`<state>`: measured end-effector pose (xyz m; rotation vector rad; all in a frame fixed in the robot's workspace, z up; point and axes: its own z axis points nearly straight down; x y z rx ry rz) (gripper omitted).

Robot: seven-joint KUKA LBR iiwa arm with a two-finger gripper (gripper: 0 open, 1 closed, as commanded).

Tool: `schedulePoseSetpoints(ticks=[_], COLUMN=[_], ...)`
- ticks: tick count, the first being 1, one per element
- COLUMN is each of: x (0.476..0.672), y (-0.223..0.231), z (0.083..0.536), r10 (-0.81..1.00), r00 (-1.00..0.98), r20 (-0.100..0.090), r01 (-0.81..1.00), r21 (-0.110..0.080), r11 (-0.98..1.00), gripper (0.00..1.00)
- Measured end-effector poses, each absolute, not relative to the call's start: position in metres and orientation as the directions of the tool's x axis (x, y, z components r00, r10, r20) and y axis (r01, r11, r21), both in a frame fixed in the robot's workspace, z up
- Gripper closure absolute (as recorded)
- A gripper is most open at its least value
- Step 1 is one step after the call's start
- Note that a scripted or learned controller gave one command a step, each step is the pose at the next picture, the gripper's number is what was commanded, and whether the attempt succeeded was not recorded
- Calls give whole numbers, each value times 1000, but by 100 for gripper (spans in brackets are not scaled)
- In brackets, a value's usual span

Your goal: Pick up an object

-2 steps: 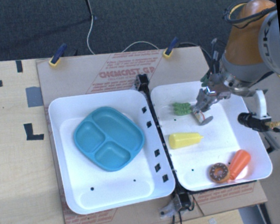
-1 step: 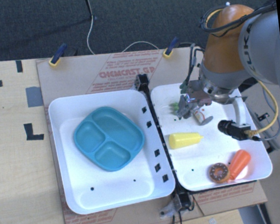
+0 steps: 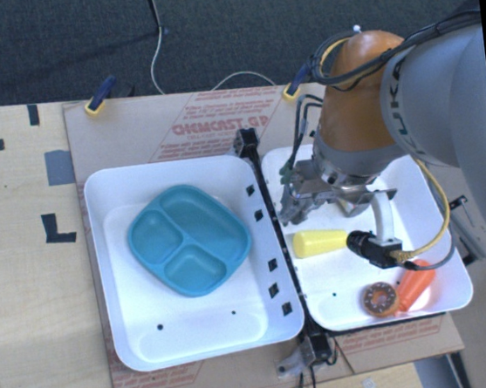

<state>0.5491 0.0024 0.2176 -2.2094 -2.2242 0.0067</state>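
The arm hangs over the right bin, with its wrist low above the bin's upper left part, close to the wall shared with the left bin. I cannot tell whether the jaws are released or clenched, because the wrist hides them. I see nothing held.

The likeliest thing to pick is the yellow piece. It lies on its side just below the wrist in the frame, long axis running left to right, with its left end near the shared wall. A donut and a carrot lie close together at the bin's lower right. A blue plate sits in the left bin, well apart.

The step in hand looks like the approach to the yellow piece. To do it well, the wrist should shift toward the frame's bottom until it is centred over the piece's middle. It should then turn so the jaws close across the short width, not along the length. They should be spread wide before going down, and the descent should be straight.

The piece looks rounded and may roll, so a grip at mid-length is safest. Staying clear of the left end keeps the jaws off the wall. The plate is broad and flat, which makes it a poor choice.
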Motion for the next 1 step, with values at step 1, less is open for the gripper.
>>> schedulePoseSetpoints(ticks=[1], x=[537], y=[56], z=[206], r10=[1000], r00=[-7], r20=[1], r01=[1000], r21=[-7], r11=[7], gripper=[100])
